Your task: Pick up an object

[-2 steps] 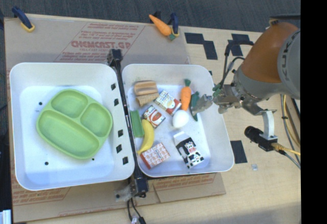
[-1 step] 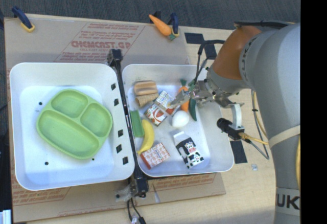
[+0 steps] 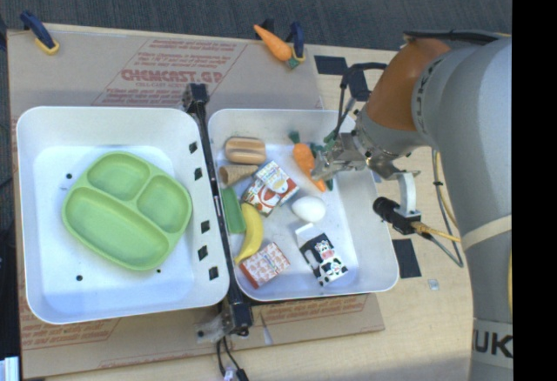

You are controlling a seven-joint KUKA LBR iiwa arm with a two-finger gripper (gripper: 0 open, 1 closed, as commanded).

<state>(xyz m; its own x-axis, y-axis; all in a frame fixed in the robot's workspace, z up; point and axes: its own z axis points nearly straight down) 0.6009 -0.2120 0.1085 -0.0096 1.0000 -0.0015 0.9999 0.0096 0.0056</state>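
Bench: brown cardboard sheet (image 3: 174, 66) with red print, lying under two shallow white bins side by side; clamps along its far edge.
Left bin (image 3: 35, 223): white, holding a green divided plate (image 3: 126, 210) with three compartments, lying flat near the middle.
Right bin (image 3: 370, 270): white, crowded with toy food.
Hot dog bun (image 3: 244, 150): at the far left of the right bin, lying flat.
Carton (image 3: 269, 186): small, red and white, tilted, just near of the bun.
Banana (image 3: 251, 231): yellow, curved, along the left side of the right bin, beside a green strip against the wall.
Red packet (image 3: 264, 264): at the near left of the right bin, touching the banana's near end.
Egg (image 3: 307, 210): white, about the middle of the right bin.
Cow-print carton (image 3: 323, 258): black and white, near right of the egg, lying on its side.
Carrot (image 3: 304, 160): orange, at the far right of the right bin, just left of the gripper tip; perhaps touching it, hard to tell at this angle.
Second carrot (image 3: 275, 43): orange, outside the bins on the far edge of the cardboard, beside a blue clamp.
Arm (image 3: 461, 110): grey with an orange band, reaching in from the right over the far right corner of the right bin.
Gripper (image 3: 329, 163): low over the bin's far right part, next to the carrot.
Jaws: state cannot be told; tips hidden among dark metal parts, nothing seen plainly pinched.
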